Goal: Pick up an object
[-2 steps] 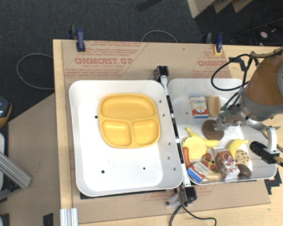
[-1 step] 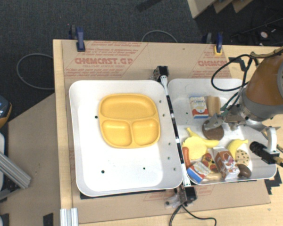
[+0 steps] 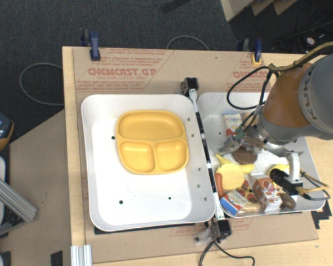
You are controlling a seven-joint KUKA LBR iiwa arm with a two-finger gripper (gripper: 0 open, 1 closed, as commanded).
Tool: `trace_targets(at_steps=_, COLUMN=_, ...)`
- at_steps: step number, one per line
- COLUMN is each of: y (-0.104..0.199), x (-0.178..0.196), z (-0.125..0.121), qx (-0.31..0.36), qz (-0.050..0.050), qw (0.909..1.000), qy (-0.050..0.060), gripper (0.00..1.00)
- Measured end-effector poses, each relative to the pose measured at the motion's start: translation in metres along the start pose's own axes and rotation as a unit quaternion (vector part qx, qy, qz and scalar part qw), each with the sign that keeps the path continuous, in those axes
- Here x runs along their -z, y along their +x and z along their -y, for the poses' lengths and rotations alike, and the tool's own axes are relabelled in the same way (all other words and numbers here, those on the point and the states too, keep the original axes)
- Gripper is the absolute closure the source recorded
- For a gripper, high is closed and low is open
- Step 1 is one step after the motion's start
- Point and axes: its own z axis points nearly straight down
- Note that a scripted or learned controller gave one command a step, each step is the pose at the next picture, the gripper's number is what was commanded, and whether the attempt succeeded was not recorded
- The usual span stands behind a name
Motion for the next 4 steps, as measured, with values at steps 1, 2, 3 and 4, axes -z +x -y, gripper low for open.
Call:
trace_targets(at_steps=1, y=-0.003, x=0.012, z=-0.002, qx=-0.002, qz=0.001, qw=1.0, qy=-0.004, gripper=1.0)
trace_targets(at_steps=2, y=-0.003, x=0.011, z=-0.001, qx=-0.002, qz=0.0, qw=1.0, qy=-0.003, gripper=0.0)
trace_targets(at_steps=3, y=-0.008, x=0.0, z=-0.003, qx=-0.002, qz=-0.001, qw=1.0, qy=0.001, gripper=0.0)
trace_targets(at_steps=4, y=-0.009, x=0.012, z=-0.005, qx=-0.002, qz=0.001, qw=1.0, qy=-0.003, gripper=1.0)
